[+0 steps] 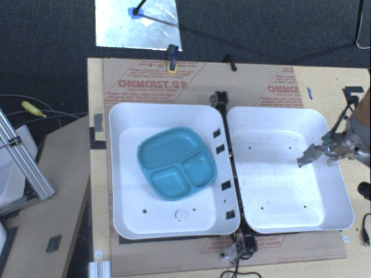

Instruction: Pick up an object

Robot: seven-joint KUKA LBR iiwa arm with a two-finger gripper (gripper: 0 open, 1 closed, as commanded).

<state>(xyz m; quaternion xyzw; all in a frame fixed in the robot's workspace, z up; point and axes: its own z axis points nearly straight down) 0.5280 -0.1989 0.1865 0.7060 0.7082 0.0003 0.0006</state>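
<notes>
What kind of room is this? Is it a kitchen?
Probably a robot lab, not a kitchen: a gripper reaches over two white bins on a cardboard-covered bench, one holding a blue divided plate.

One fixed camera looks down at a slant on both white bins (278, 120), arm (356, 141) entering from the right.

Arm (360, 133) cut by right edge (hand (307, 155) blurred)

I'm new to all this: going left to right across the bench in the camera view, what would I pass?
Left white bin → blue divided plate lying in it → right white bin → gripper.
</notes>
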